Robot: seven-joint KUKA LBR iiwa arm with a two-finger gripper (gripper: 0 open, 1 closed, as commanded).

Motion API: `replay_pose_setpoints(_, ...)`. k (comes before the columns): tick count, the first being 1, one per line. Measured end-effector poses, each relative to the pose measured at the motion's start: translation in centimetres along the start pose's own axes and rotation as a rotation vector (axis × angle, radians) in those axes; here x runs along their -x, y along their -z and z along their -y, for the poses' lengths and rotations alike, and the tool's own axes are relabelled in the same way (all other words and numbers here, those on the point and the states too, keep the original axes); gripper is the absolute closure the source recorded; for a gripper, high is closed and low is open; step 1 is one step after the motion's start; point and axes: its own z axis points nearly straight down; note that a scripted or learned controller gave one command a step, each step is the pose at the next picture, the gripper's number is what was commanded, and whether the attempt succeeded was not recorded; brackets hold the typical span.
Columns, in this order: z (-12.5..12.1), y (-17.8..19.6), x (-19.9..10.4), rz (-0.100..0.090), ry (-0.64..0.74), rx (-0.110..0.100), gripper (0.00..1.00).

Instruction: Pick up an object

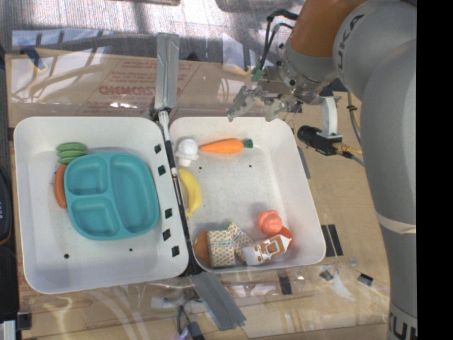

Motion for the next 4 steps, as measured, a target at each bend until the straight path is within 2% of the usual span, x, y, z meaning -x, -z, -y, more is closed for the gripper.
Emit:
replay_pose_setpoints(1,-0.2,7.2,-3.4,0.002,0.223,0.004,0.00)
replay_pose_setpoints(2,7.5,-2.1,1.2,0.001,0.135,-0.001,0.00)
replay_pose_setpoints(3,1.8,-14.7,3.7,0.000,0.129,-0.003,0.00)
replay_pose_setpoints(4,0.0,-17.4,-0.4,0.010,-0.016,-0.004,0.00)
